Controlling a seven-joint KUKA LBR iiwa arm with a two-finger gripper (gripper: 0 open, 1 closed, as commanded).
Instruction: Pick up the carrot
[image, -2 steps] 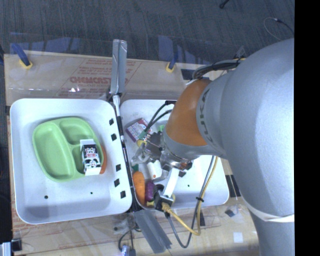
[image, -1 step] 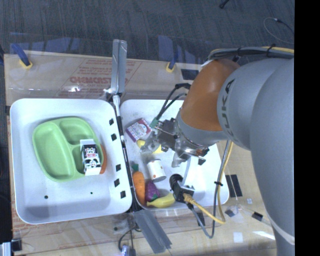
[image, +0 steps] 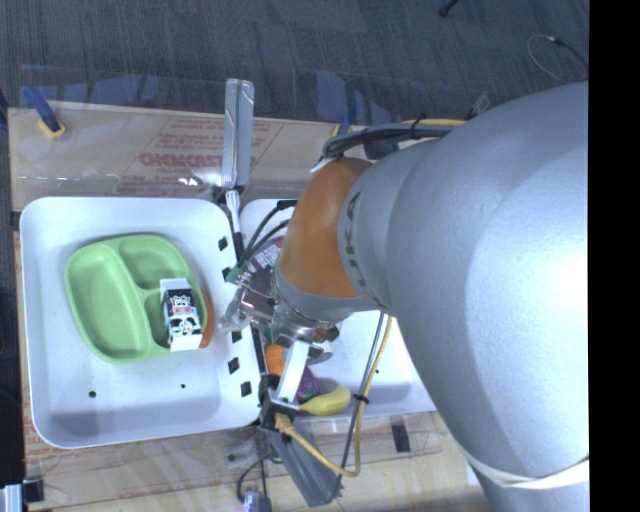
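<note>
Just one fixed cam, mounted above the bench, looking down at a slant over both white bins (image: 40, 300), arm (image: 480, 290) looming close on the right.

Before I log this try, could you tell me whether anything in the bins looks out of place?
Nothing looks spilled or broken. The small white carton lies over the edge of the green plate, beside something orange that may be the carrot.

The arm (image: 450, 270) covers most of the right bin (image: 395, 375), crowding the carrot (image: 273, 358) and banana (image: 325, 402) at its near-left corner. In the left bin (image: 60, 420), room lies around the green divided plate (image: 115, 295).
</note>
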